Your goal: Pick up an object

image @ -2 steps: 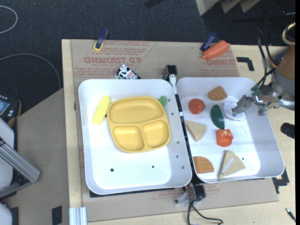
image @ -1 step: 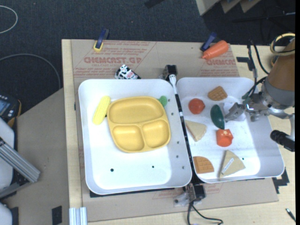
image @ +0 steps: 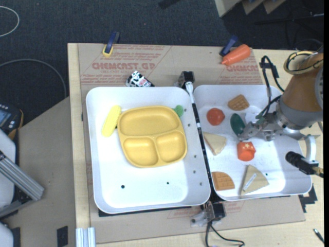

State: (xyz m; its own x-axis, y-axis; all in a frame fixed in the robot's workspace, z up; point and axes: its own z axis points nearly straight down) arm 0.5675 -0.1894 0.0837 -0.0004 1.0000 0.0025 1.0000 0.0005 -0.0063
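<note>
In the right bin [image: 293,187], gripper [image: 253,130] hovers just above red tomato [image: 246,150].

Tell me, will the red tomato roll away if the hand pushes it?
Probably. The tomato looks round and smooth, so a nudge could roll it. It sits loose on the flat bin floor. It looks like toy plastic, likely light and slippery.

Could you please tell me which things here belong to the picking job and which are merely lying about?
Belonging to the job:
- grey robot hand
- dark green toy piece beside it
- red toy tomato below it

Lying about:
- yellow divided plastic tray
- yellow toy corn
- orange clamp
</note>
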